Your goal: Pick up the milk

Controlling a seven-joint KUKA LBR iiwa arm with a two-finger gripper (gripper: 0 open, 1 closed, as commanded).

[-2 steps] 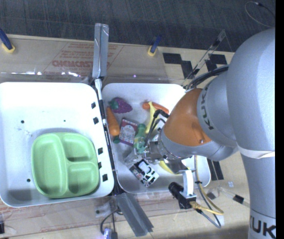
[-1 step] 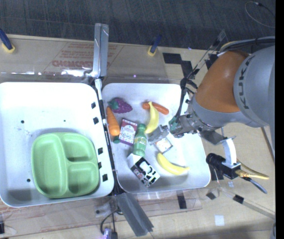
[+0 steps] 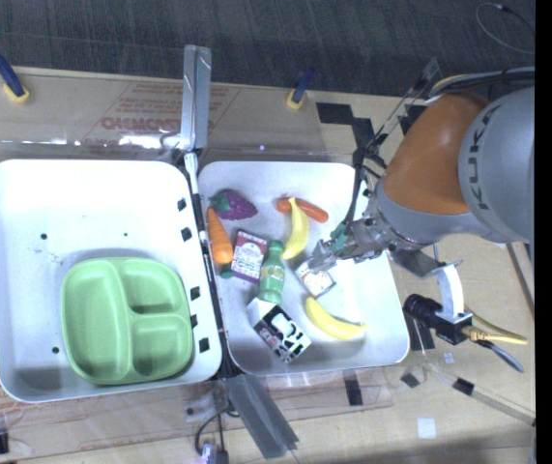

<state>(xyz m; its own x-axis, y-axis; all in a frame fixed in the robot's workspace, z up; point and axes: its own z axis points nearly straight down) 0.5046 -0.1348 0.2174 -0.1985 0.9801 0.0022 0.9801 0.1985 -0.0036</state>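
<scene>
Jaws: hang over the right side of the right bin [image 3: 384, 351], just above a small white packet [image 3: 316, 280] with a red mark; whether they are open or closed cannot be told, and nothing can be seen held between them.

Milk [image 3: 282, 332]: small boxy carton, white with black patches, lying on its side at the near edge of the right bin. Long axis runs on a slant from far-left to near-right; the plainer white end points far-left, toward the wall between the bins. Well apart from the jaws.

Banana [image 3: 334, 321]: yellow, curved, smooth, just right of the milk.

Bottle [image 3: 272, 272]: green plastic, lying just beyond the milk, with its cap toward the far side.

Box [image 3: 247, 256]: flat, maroon, touching the bottle's left side.

Carrot [image 3: 218, 238]: orange, tapered, along the bin's left wall.

Second banana [image 3: 297, 232]: yellow, lengthwise near to far.

Eggplant [image 3: 233, 203]: purple, glossy, far-left corner.

Small carrot [image 3: 305, 207]: orange, far side.

Tray [image 3: 126, 319]: light green, rounded, divided into compartments, in the left bin [image 3: 24, 201].

Counter [image 3: 111, 104]: pale wood.

Clamps [image 3: 9, 77]: blue, at the counter's far edge.
</scene>
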